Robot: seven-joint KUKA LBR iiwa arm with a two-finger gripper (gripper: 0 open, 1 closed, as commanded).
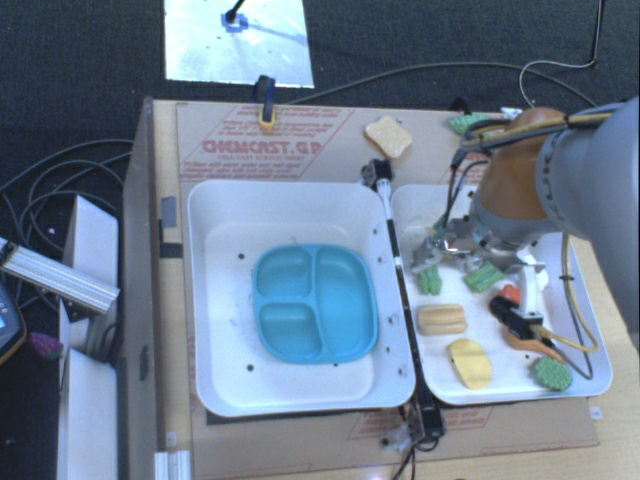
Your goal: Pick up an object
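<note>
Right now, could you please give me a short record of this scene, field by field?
left bin: holds a blue tray
right bin: holds a green piece, hot dog, yellow piece, green ball
gripper: low over the right bin's left side, near the green piece
off the bins: bread piece on the board
</note>
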